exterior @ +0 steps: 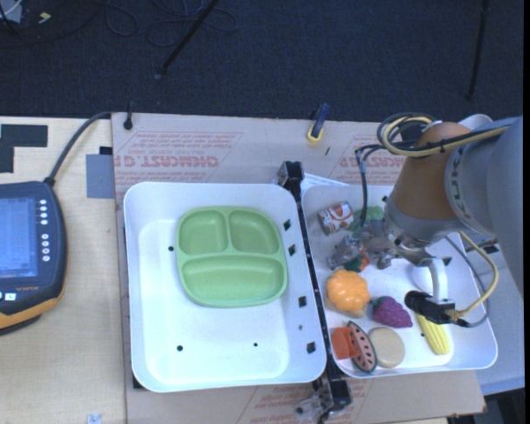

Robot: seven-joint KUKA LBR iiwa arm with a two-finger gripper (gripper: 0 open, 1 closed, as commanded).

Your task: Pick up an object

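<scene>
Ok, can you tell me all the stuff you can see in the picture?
Left bin: one, white, left of the right bin.
Plate: one, green, three compartments, in the left bin.
Right bin: one, white, under the arm.
Can: one, red and white, lying at the right bin's far end.
Orange fruit: one, mid right bin.
Grapes: one purple bunch, beside the orange fruit.
Corn: one, yellow, right of the grapes.
Watermelon slice: one, red, near end.
Round disc: one, beige, beside the watermelon slice.
Tablet: one, grey and orange, far left.
Arm: one, grey and orange.
Gripper: one, low among the toys.

Toy foods are lying in the right bin (484,353): an orange pumpkin (348,291) is sitting beside purple grapes (391,311).
</scene>
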